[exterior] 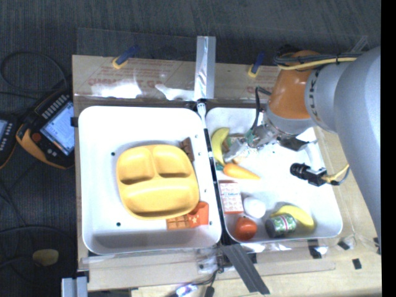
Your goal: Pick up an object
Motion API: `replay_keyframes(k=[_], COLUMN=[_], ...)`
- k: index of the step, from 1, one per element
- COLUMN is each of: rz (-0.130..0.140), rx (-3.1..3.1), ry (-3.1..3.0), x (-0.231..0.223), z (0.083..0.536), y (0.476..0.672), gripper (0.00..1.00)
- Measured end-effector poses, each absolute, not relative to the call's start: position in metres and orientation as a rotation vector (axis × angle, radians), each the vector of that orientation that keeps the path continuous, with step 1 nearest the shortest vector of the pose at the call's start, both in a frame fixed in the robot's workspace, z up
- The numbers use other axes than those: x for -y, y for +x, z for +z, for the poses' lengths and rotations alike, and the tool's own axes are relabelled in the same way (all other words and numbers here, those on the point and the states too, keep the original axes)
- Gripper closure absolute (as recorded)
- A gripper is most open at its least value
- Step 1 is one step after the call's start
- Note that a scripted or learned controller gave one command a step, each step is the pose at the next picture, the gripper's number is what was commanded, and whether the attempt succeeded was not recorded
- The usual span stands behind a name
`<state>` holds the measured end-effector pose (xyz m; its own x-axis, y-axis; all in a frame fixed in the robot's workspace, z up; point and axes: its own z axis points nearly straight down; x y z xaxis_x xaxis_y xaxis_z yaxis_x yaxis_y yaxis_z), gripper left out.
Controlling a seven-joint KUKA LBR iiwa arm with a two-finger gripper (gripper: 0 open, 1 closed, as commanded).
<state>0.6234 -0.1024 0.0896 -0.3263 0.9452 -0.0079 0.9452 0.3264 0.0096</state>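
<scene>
Just left of the gripper (252, 138) lies a banana (219, 143)

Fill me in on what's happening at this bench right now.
The arm reaches in from the right, its gripper low in the right bin near a banana and a carrot. Nothing visibly held. A tomato, an egg and a can lie nearer the front. The left bin holds a yellow tray.

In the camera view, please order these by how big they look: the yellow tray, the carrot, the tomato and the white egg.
Largest to smallest, as they look:
1. yellow tray, by far the largest
2. carrot
3. tomato
4. white egg
The tomato and the egg look nearly alike, so their order is unsure.
</scene>
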Motion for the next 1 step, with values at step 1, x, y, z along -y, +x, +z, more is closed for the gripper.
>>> replay_keyframes(k=[1], rz=[0.009], rx=[-2.546], ry=[1.817], x=[0.1025], z=[0.0997], y=[0.6240], gripper=[1.00])
